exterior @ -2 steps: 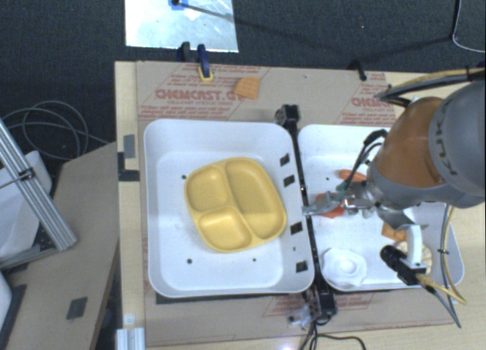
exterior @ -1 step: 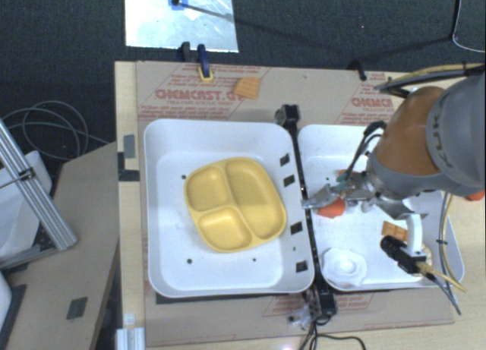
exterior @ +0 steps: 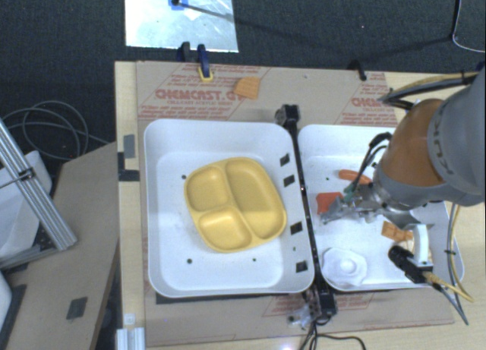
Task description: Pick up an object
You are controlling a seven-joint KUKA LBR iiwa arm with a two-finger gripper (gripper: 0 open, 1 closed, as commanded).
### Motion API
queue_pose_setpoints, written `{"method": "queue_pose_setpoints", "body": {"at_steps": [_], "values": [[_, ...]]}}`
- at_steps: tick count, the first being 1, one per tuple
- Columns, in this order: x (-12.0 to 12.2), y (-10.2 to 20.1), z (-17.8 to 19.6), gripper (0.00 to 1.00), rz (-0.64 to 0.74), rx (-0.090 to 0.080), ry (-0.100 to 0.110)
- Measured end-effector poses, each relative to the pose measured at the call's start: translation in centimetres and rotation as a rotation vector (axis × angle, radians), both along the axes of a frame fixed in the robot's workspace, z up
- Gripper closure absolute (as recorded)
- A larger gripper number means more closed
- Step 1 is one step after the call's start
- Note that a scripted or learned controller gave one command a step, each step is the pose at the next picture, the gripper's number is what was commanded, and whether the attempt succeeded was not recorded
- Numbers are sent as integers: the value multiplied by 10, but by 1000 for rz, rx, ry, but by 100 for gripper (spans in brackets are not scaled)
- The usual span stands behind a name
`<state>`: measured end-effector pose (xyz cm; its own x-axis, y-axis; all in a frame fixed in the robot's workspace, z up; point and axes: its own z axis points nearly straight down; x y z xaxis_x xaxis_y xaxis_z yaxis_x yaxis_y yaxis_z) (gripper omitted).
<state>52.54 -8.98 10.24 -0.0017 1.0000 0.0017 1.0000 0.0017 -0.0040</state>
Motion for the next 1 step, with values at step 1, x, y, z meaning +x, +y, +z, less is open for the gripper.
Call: {"method": "queue_pose_setpoints", "body": {"at_steps": [1], "values": [[49,6,-19,0,5,-2,-9]]}}
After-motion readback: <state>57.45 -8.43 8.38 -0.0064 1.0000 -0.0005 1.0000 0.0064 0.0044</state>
